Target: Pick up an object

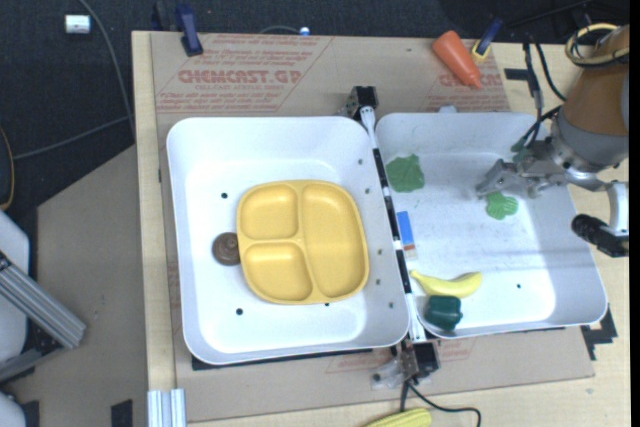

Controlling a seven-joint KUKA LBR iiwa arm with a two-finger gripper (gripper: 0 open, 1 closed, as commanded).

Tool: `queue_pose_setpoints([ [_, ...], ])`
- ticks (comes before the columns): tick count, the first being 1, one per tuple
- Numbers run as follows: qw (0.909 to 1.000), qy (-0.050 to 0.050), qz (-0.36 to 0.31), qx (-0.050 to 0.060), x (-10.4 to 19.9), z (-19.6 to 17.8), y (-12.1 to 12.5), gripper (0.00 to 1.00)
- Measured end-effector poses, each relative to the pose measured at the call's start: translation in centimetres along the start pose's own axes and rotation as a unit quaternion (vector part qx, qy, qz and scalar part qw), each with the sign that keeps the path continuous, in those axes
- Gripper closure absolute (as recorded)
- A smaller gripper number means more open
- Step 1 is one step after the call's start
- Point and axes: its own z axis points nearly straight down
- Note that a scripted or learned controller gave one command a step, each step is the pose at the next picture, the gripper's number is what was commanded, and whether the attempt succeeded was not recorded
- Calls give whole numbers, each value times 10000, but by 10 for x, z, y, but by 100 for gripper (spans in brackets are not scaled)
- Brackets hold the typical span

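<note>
In the right bin (560,305), my gripper (503,179) hangs over the upper middle, reaching in from the right under the orange band (598,101). A small light-green piece (501,207) lies just below the gripper's tip, touching it or nearly so; I cannot tell which. A larger green leafy piece (405,173) rests to the left by the bin wall. A blue block (404,228) lies along the left wall. At the front left corner are a yellow banana (447,284) and a dark green object (442,313).
The left bin (200,215) holds a yellow divided plate (301,241) with a brown round piece (226,248) at its left edge. An orange carrot-like object (458,59) lies on the board behind the right bin. A blue clamp (187,30) sits at the board's back left.
</note>
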Motion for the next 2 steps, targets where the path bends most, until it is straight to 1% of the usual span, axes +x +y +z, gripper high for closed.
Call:
queue_pose_setpoints([
  [1,10000,-14,-2,-28,42,7,-17,0],
  [2,10000,-33,-4,-55,41,-4,-16,100],
])
